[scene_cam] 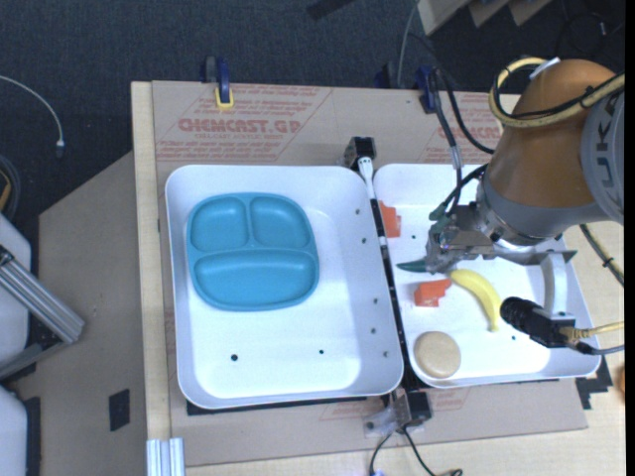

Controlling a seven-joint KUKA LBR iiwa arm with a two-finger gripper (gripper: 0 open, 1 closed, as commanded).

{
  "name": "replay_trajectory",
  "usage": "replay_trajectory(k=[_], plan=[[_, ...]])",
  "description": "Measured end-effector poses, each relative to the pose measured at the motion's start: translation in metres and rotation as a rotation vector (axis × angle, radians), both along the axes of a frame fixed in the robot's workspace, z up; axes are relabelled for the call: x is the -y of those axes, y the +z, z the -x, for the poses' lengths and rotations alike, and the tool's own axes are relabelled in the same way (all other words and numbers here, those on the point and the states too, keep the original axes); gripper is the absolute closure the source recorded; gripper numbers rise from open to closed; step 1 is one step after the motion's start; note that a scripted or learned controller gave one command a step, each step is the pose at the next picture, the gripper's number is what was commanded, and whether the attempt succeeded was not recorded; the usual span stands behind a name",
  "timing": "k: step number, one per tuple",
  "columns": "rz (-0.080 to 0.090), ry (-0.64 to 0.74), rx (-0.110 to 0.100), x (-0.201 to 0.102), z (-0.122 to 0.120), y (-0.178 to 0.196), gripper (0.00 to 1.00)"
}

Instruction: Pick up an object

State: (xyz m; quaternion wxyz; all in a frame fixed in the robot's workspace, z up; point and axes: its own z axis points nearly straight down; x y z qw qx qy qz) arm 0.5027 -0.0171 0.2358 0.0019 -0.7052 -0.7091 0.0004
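While the end effector is hovering low in the right bin, its grip impossible to tell, it is closing on the yellow banana mid-bin, needing a final descent before lifting.

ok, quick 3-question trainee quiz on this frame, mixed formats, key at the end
1. True or false: the blue divided plate lies in the same bin as the banana.
2. Multiple choice: which item lies nearest the front edge of the right bin? A) the round tan bun B) the orange block C) the red piece
3. Fill in: the gripper hangs over the ____ bin.

Key: 1 false, the plate is in the left bin; 2 A; 3 right.
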Motion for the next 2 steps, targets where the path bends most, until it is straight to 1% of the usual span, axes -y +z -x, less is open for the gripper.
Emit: replay_trajectory(k=[1,2], plan=[[0.001,0.0,0.0,-0.053,-0.01,-0.015,1.0],[0.0,0.001,0.006,-0.103,-0.023,-0.003,1.0]])
